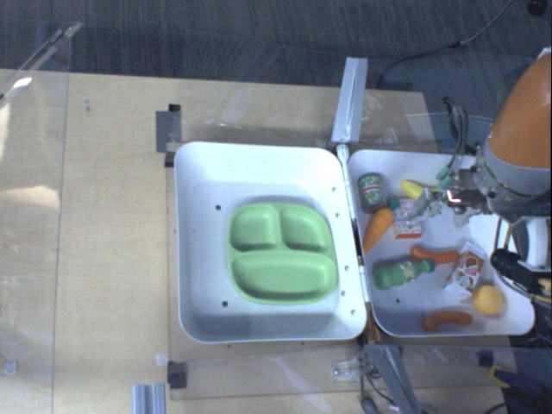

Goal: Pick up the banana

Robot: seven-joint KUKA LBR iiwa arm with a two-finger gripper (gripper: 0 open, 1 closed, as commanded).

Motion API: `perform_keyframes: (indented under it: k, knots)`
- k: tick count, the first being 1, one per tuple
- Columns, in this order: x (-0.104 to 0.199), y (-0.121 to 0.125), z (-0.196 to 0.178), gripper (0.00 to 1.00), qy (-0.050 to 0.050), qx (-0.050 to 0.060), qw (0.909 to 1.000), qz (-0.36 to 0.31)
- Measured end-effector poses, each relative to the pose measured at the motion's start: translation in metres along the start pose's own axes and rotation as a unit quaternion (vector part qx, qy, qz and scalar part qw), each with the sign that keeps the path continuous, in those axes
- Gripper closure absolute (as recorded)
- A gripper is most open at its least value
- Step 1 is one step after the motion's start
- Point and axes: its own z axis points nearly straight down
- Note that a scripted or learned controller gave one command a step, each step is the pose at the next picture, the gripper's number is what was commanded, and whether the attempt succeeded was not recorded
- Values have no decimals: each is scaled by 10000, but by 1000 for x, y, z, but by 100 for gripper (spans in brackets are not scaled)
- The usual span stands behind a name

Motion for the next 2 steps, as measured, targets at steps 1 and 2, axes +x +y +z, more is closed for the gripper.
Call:
perform_keyframes:
  k: [1, 2]
  knots:
    - [-22, -6, 138, 0, -19, -87, 9995, -307]
    - [-64, 69, 63, 0, -11, -21, 9999, 99]
